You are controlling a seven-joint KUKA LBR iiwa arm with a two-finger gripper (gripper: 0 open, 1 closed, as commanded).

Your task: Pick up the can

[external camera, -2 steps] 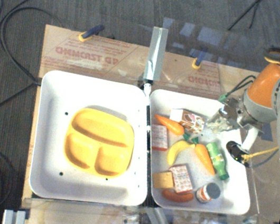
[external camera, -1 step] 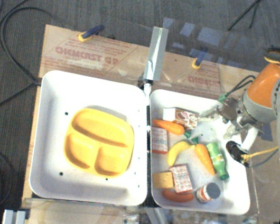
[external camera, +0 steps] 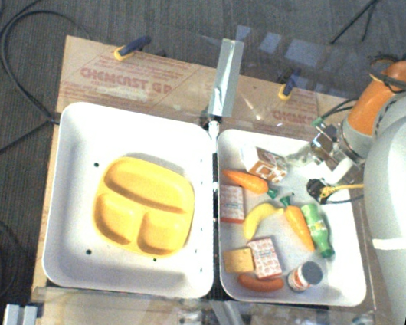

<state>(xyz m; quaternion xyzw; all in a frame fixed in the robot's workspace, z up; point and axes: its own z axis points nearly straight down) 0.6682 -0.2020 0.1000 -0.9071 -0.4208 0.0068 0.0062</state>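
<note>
Two white bins sit side by side on a bench. The left bin (external camera: 65,196) holds a yellow divided tray (external camera: 146,205). The right bin (external camera: 349,281) is crowded with toy food: two carrots, a banana (external camera: 257,216), a green bottle (external camera: 320,230), small boxes and a sausage. The can (external camera: 305,275) stands upright in the near right corner, just beside the sausage (external camera: 260,283). The gripper (external camera: 303,155) hangs over the far edge of the right bin, well apart from the can; whether it is clenched or released cannot be told.
</note>
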